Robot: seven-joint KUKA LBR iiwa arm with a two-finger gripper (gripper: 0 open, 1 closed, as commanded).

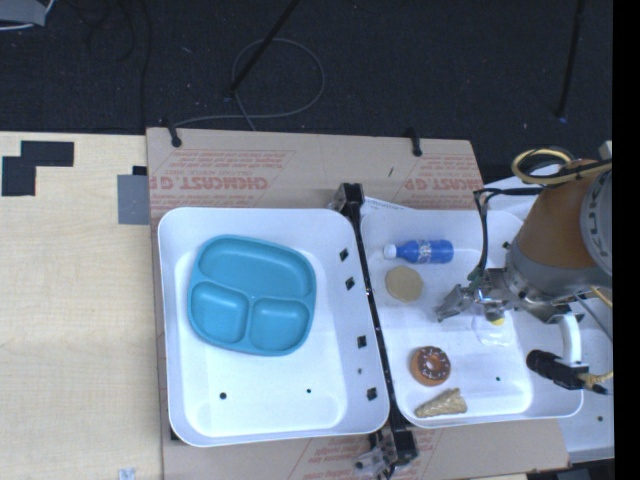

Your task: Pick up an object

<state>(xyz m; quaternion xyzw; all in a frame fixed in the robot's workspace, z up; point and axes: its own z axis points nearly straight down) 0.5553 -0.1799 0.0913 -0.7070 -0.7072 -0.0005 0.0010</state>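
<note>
Currently two white bins are sitting side by side on the tabletop. Left bin (200, 398) is holding one blue three-compartment plate (252, 294), lying toward its far-left corner. Right bin (480, 400) is holding four items: one blue bottle (420, 252) with a white label lying flat near the far edge, one tan disc (404, 285) just beside it, one brown donut (430, 365) and one yellow cone (442, 403) near the near edge. Tool (452, 306) is hovering mid-bin with fingers spread, pinching nothing.
</note>
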